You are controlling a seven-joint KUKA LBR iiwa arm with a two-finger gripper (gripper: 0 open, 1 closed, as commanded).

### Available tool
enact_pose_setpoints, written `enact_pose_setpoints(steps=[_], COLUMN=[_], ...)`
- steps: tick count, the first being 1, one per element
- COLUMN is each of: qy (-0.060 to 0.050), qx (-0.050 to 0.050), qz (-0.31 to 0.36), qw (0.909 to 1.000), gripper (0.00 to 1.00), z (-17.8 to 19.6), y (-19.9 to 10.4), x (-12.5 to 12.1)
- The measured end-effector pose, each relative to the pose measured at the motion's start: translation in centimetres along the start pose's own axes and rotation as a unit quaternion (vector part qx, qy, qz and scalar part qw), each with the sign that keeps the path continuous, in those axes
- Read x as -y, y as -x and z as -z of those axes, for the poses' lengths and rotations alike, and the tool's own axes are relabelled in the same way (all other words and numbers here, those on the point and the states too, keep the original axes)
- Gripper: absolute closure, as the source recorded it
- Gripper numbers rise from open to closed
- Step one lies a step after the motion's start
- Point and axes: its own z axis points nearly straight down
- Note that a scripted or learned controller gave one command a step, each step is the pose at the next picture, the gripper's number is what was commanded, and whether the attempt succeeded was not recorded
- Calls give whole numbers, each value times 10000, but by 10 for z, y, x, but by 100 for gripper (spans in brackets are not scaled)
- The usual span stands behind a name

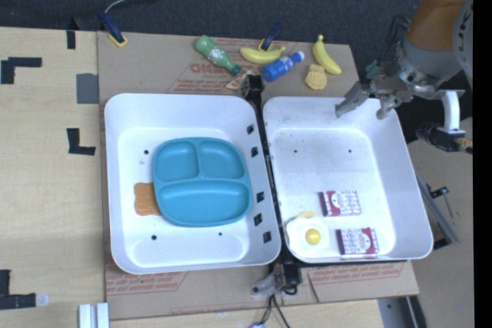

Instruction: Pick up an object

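Observation:
My gripper [363, 107] hangs over the far right corner of the right bin [330, 127], its two fingers spread apart and open with nothing between them. Near the bin's front lie two red-and-white cartons [340, 203] [357, 241] and a fried egg toy [307, 232]. They sit well in front of the gripper. The left bin [123, 127] holds a blue divided plate [202, 181], with an orange piece [144, 199] tucked under its left edge.
Behind the bins on the cardboard lie a green bottle [215, 54], a blue bottle [280, 66], two bananas [263, 54] [326, 56] and a yellow waffle-like piece [315, 77]. A black clip [253, 84] sits at the bins' joint.

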Motion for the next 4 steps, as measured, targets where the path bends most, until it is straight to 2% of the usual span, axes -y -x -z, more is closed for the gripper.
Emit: enact_pose_setpoints(steps=[1, 2, 3, 4], qy=[-12, 6, 46, 48], qx=[-7, -7, 9, 17], qz=[-2, -2, 1, -8], qw=[10000, 10000, 10000, 10000], gripper=[0, 0, 0, 100], z=[-71, -141, -141, -131], y=[-31, -49, -47, -46], x=[53, 107, 134, 134])
